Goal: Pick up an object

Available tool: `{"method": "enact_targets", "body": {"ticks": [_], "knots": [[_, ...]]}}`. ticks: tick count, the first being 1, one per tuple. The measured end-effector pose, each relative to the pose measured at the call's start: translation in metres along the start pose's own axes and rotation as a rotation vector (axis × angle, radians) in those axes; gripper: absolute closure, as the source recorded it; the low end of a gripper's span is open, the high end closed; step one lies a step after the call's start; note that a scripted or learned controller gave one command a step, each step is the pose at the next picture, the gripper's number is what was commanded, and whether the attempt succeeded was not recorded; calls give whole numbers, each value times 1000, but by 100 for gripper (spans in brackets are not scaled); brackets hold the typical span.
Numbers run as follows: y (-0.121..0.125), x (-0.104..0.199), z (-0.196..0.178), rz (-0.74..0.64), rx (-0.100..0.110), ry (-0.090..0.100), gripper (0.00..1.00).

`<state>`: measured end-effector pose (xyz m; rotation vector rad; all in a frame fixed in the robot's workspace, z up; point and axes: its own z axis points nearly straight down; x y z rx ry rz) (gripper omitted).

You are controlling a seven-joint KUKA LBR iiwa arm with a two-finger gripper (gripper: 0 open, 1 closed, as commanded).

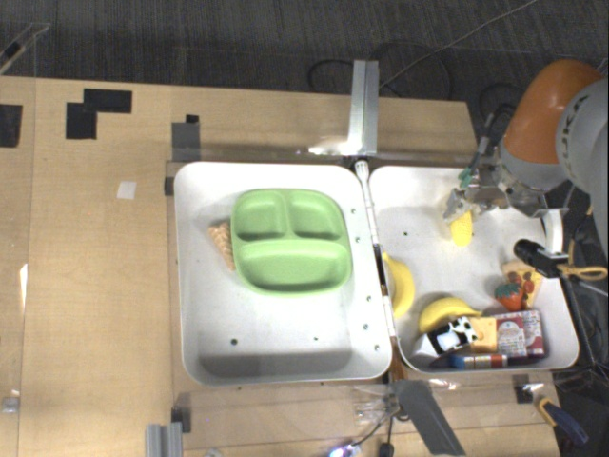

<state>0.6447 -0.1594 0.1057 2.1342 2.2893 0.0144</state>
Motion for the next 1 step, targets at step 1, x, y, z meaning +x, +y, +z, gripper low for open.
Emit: {"method": "enact_targets", "body": {"ticks": [1], "knots": [[10, 83, -99, 12, 6, 2, 100]]}}
